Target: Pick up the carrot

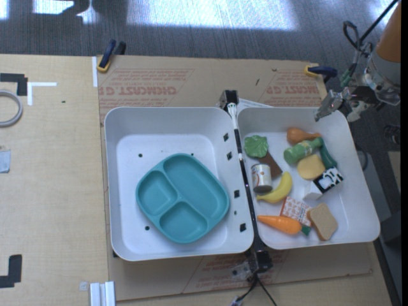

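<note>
Carrot point(280, 224) lies at the right bin's point(360, 171) near edge (bread point(323, 222) just beside); gripper point(333, 104), fingers apart, must descend squarely across it.

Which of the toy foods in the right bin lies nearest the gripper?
The orange drumstick-shaped piece at the bin's far edge; the orange carrot lies farthest from the gripper.

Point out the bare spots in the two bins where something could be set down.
The left bin has bare floor along its back wall and left side, around the teal divided plate. The right bin is crowded: carrot, banana, bread slice, can. A bare strip borders its back wall, near the gripper.
</note>
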Robot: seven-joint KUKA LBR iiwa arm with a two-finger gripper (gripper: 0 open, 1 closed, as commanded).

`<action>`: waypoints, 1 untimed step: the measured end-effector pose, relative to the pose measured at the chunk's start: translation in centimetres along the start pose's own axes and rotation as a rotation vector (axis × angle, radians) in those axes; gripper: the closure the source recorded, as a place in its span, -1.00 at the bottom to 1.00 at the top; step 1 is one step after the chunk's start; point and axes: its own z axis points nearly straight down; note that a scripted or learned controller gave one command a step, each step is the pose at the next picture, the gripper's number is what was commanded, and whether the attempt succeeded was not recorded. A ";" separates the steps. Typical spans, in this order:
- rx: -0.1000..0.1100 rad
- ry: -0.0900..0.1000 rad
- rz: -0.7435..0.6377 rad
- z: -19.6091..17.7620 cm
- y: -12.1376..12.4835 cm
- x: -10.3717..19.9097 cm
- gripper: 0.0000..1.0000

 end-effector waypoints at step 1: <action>-0.001 0.000 -0.135 10.0 -0.8 6.7 -1.00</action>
